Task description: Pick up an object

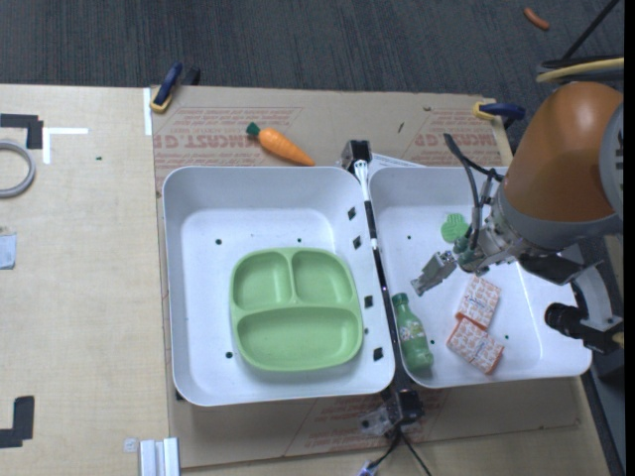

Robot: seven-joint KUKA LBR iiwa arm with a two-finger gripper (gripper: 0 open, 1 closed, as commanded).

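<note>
Looking down on the bench, found the arm (556,167) reaching in from the right edge and the gripper (427,278) low over the right bin (556,365), left of that bin's middle. Could not tell how far open the gripper stood, its tip being small and grey against the white floor; saw nothing caught in it. Counted four loose things in the right bin. Found a green bottle (411,333) lying along the left wall, toward the front corner, with its cap pointing to the back. Noted two red-and-white packets: the first packet (480,302) just right of the gripper, the second packet (474,345) just in front of the first and near the front wall, close together though whether touching could not be told. Spotted a small green piece (454,228) behind the gripper, toward the back wall, partly crossed by the arm's cables. Saw none of the four touching the gripper as far as could be judged. Found in the left bin (189,266) a pale green divided plate (296,310), flat and a little toward the front. Noticed a toy carrot (281,145) on the cardboard sheet (228,127) beyond the left bin's back wall, and a black clip (355,152) at the back where the two bins met. Made out blue clamps at the sheet's back corners, one on the left (167,85) and one on the right (501,111).
</note>
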